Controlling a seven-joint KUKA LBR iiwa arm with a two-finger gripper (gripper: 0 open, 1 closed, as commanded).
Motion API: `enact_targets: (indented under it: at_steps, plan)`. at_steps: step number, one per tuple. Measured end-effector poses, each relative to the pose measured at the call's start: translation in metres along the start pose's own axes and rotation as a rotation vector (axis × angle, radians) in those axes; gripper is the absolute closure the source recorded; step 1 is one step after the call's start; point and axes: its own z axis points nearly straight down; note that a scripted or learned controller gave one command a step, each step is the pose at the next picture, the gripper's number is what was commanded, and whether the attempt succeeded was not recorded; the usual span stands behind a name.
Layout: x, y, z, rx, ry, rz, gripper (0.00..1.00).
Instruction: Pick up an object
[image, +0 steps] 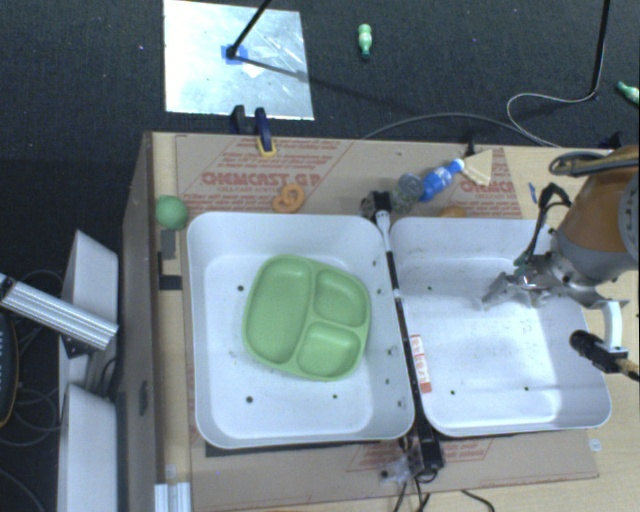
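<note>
A light green divided plate lies flat in the middle of the left bin. My gripper hangs low over the upper right part of the right bin, far to the right of the plate. The grey arm with its orange band comes in from the right edge. I see nothing held at the gripper's tip.
Behind the bins on the cardboard lie a blue bottle, a small orange ring and a blue clamp. A green ball sits at the left bin's far left corner. A cable runs along the seam between the bins.
</note>
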Motion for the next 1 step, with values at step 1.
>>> enact_targets:
  at_steps: [1]
  plan:
    - [0.0006,0.0777,0.0007,-0.001,0.001,-0.002,0.00]
